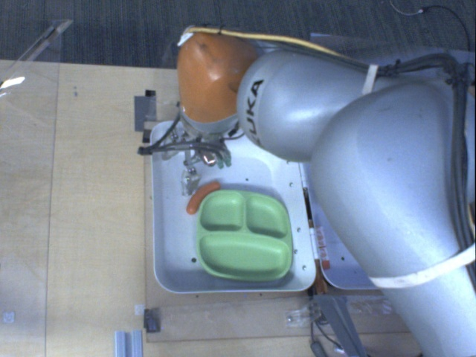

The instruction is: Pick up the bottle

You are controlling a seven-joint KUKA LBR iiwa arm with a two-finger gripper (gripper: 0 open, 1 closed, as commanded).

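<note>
Seen from above at a slant: large grey KUKA arm (349, 125) with an orange band (212, 76) above the wrist, reaching in from the right over the far end of the left shallow white bin (167, 259). Metal two-finger pincer (195, 171) hanging low below the band, near the bin's far left part, just above and beside a small orange elongated object (201, 196). Cannot tell whether released or clenched; nothing visibly grasped. Orange object lying on the bin floor, its near end touching the far left corner of a green plastic divided plate (244, 234) with three compartments. No clear bottle shape made out; possibly that orange object, too small to tell. Right white bin (338, 270) mostly hidden under the arm. Both on a pale wooden counter (74, 199).
</note>
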